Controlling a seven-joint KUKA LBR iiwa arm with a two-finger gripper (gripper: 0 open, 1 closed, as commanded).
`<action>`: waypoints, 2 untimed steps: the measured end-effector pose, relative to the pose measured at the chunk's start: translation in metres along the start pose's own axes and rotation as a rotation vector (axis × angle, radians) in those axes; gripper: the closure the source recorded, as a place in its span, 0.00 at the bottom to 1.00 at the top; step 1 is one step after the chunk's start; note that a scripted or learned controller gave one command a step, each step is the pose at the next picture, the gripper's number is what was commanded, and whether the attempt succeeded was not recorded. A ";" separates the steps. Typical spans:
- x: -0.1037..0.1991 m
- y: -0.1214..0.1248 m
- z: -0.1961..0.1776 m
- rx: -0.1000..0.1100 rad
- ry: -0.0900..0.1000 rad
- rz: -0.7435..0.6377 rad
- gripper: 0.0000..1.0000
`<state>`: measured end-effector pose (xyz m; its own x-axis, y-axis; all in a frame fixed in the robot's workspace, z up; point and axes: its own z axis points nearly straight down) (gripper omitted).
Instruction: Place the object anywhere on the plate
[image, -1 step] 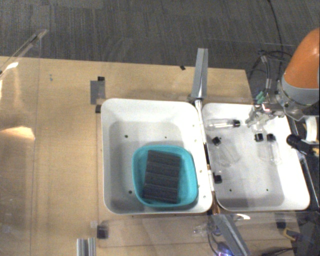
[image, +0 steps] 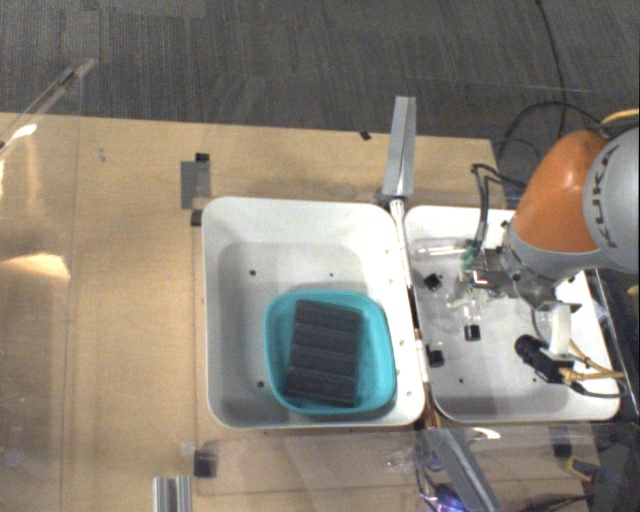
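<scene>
Plainly, dark ridged object (image: 324, 352) on teal plate (image: 378, 345), jaws (image: 468, 300) blurred, state unclear

Gripper (image: 466, 296): over the right bin (image: 500, 395), toward its back-left part, at the end of the arm (image: 575, 215) coming in from the right.
Left bin (image: 230, 300): left of the gripper, touching the right bin along a shared edge.
Plate (image: 378, 345): in the left bin, front-right part, left of and nearer than the gripper.
Ridged block (image: 325, 352): on the plate, lying inside its rim, well apart from the gripper.
Bench (image: 100, 330): under both bins.
</scene>
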<state>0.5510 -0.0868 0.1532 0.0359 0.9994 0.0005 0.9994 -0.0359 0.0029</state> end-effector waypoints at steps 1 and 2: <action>0.055 -0.003 -0.032 -0.004 0.000 -0.049 1.00; 0.056 -0.001 -0.043 -0.011 0.001 -0.051 1.00</action>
<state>0.5520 -0.0308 0.1967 -0.0151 0.9999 0.0014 0.9998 0.0151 0.0136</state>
